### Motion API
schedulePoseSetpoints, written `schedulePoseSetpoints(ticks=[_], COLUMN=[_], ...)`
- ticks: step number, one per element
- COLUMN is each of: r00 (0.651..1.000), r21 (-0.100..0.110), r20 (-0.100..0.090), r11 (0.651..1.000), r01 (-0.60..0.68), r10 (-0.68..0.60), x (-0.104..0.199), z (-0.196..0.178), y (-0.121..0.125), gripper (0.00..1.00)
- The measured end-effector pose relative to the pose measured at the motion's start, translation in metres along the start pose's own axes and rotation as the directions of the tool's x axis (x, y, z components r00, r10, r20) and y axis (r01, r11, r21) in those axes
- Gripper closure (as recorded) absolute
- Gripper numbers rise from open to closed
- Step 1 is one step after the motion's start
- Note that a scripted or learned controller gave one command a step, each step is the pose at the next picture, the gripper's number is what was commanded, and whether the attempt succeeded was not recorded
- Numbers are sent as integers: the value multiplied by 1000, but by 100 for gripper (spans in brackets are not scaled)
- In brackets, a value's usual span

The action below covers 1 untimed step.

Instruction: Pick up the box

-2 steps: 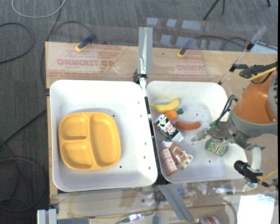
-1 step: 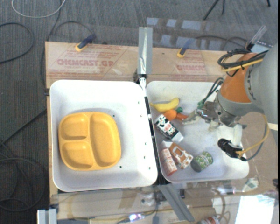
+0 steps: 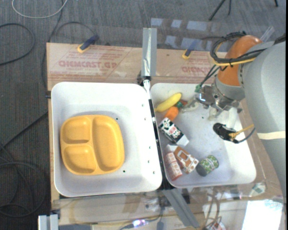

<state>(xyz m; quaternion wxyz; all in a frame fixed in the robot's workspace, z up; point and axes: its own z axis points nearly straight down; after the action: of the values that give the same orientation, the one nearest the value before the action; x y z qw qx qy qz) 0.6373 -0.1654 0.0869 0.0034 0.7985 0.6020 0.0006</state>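
End effector (image 3: 214, 101) hangs over right bin's (image 3: 240, 174) far side, apart from box (image 3: 186, 160).

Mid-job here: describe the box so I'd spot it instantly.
Go to the right bin, its bottom left corner in the view. The box lies there between a red-and-white packet and a green can. It alone is brown-orange.

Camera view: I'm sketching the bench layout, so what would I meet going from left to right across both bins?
yellow divided tray → banana → green can. The other small items in the right bin sit across the banana's span, so I leave them out.
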Motion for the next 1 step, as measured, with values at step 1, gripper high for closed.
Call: schedulePoseSetpoints(ticks=[1], r00=[1000], r21=[1], r20=[5], r11=[1000], r01=[4], r10=[-4], x=[0], z=[-8], y=[1], gripper=[100])
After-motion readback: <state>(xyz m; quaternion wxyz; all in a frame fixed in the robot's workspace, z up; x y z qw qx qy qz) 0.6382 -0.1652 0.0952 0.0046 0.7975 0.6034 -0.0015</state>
